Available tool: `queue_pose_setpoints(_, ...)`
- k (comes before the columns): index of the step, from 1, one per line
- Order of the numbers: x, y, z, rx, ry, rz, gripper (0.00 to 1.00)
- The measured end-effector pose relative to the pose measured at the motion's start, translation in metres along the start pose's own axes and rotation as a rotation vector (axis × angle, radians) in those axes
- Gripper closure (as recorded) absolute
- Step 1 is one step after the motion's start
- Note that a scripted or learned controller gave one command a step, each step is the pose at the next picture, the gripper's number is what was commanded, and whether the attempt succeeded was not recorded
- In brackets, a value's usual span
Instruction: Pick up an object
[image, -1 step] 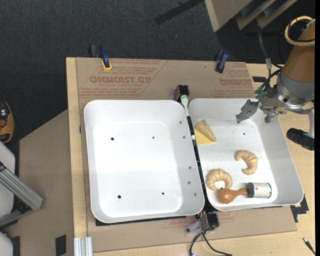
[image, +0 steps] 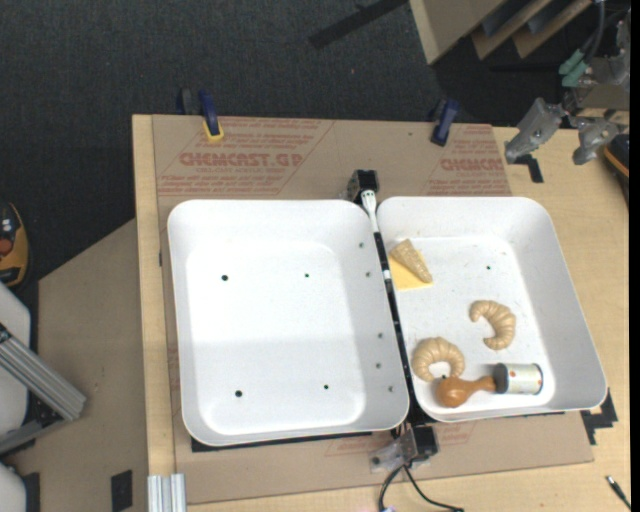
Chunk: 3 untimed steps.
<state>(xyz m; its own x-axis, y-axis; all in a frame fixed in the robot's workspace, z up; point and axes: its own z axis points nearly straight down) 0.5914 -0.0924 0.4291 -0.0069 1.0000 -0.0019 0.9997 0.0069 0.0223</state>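
The table (image: 90, 330) is seen from above, covered by a brown cardboard sheet (image: 320, 150) printed with red lettering and held at its far edge by two blue clamps (image: 210, 115). Two shallow white bins are set side by side on the sheet, touching along their inner rims. The left bin (image: 190, 310) is marked by four small dark dots on its floor. The right bin (image: 560, 270) carries four objects. A pale yellow wedge (image: 410, 264) lies near the inner rim, toward the far side of that bin. A tan croissant-shaped piece (image: 494, 322) is placed near the middle of the right bin, curved like a crescent. A second curled tan piece (image: 438, 357) lies nearer the front, close to the inner rim. Just beside it, along the front wall, an orange-handled tool with a white cylindrical end (image: 490, 384) is laid on its side, its orange end almost touching the curled piece. The gripper (image: 560, 125) is seen at the upper right, above the table and beyond the far corner of the right bin, well apart from every object; its grey fingers are spread apart and nothing is held between them.
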Motion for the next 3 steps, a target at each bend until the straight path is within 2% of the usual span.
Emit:
queue_pose_setpoints(1, -0.003, -0.001, 0.000, 0.017, -0.001, 0.005, 1.00)
queue_pose_setpoints(2, 0.124, -0.048, 0.145, 0.041, 0.007, -0.006, 1.00)
queue_pose_setpoints(3, 0.205, -0.025, 0.123, 0.017, 0.004, -0.002, 1.00)
